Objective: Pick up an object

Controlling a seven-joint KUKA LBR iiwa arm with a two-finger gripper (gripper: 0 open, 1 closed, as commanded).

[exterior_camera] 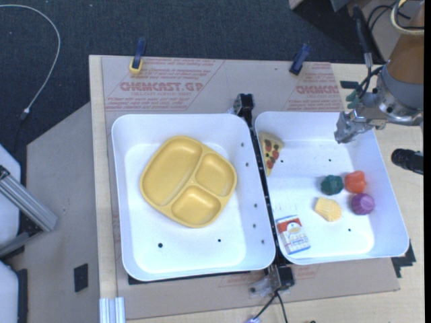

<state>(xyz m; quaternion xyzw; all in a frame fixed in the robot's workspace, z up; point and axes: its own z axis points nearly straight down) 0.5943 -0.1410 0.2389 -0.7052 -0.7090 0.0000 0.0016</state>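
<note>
My gripper (345, 132) hangs over the far right part of the right bin (316, 130), above the bin's bare floor. Nothing shows between its fingers. In that bin lie a pizza slice toy (271, 151) against the left wall, a dark green piece (330, 185), an orange-red piece (355, 181), a purple piece (362, 204), a yellow piece (328, 210) and a small red and white carton (293, 233) at the near left. The cluster of small pieces sits nearer the camera than the gripper.
The left bin (135, 234) holds a yellow divided plate (188, 180). A black clamp (244, 103) sits between the bins at the far side. Blue clips (300, 58) hold the cardboard base.
</note>
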